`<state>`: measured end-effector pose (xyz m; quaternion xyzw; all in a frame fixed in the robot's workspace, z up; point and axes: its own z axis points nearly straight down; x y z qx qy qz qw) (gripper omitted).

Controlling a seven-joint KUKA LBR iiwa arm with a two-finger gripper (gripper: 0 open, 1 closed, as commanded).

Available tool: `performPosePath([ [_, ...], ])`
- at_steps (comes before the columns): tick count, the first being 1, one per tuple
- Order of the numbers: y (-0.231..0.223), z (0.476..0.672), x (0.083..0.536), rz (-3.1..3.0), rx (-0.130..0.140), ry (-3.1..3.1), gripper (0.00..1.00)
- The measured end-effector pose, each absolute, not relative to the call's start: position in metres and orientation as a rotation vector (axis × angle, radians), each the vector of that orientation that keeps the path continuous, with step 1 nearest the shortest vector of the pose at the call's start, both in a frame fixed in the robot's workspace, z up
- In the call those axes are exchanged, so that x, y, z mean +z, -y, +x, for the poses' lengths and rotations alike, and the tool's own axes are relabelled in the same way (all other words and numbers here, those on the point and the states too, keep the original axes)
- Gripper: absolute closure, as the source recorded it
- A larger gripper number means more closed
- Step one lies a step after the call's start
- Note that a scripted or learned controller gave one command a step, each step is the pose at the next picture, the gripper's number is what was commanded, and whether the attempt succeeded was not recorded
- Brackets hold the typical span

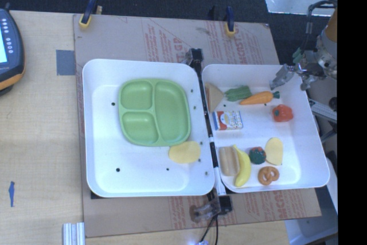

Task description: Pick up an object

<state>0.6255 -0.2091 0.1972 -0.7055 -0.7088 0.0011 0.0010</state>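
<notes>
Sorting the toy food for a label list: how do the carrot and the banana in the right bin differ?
The carrot is orange with a green leafy top and lies almost level near the bin's far side; the banana is yellow and lies lengthwise near the front edge. The carrot is straight and tapered, the banana curved. The banana touches a bread-like piece; the carrot lies apart from the tomato. Both lie flat in the right bin.

On my feed, the wooden bench (pixel 40 140) carries a brown cardboard sheet (pixel 172 37), pinned along its far edge by two blue-and-yellow clamps, one at the left (pixel 88 13) and one further right (pixel 230 23). I've got a control pendant (pixel 8 46) sitting at the bench's left edge, and a grey tape patch (pixel 65 62) just beside the sheet. There's a small blue mark (pixel 11 193) low on the left, and a black clip (pixel 196 57) sits at the far end of the seam between the bins
</notes>
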Motion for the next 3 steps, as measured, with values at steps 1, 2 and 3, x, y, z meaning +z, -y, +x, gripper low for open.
performPosePath([
  [1,0.212,0.537,0.1,-2.207,0.015,2.212,0.0],
  [2,0.211,0.606,0.092,-2.216,-0.002,2.231,0.0],
  [3,0.169,0.658,0.092,-2.21,0.001,2.23,0.0],
])
